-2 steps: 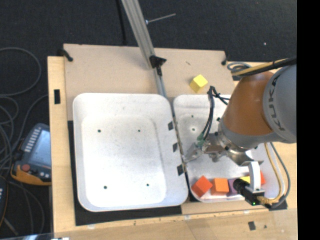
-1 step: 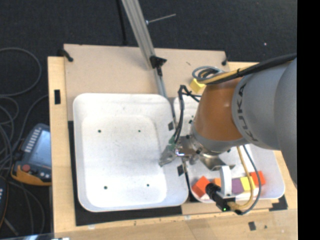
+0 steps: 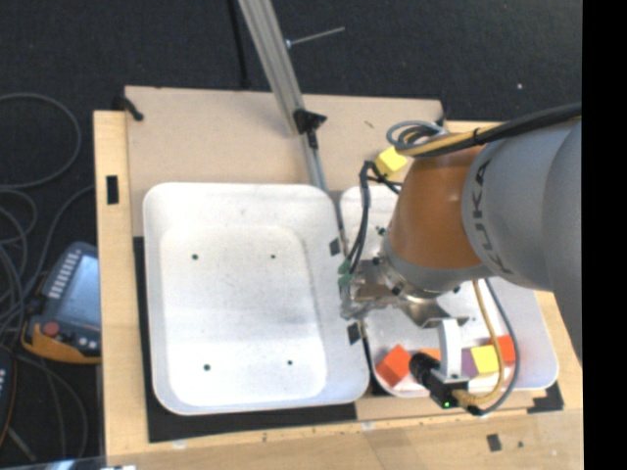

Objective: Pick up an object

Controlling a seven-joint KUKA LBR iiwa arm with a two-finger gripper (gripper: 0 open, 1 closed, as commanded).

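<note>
My gripper (image 3: 423, 313) hangs low over the near part of the right bin (image 3: 545, 360), mostly hidden under the grey and orange wrist. An orange block (image 3: 394, 362) lies in that bin's near left corner, just left of the gripper. A yellow block (image 3: 483, 360) sits to the gripper's right, with a second orange piece (image 3: 506, 349) touching its right side. I see nothing between the fingers, as the wrist covers them.
The left bin (image 3: 235, 292) stands beside the right one, their rims touching near the gripper. A slanted metal post (image 3: 276, 62) rises behind the bins. A pendant (image 3: 67, 302) and cables lie off the bench at left.
</note>
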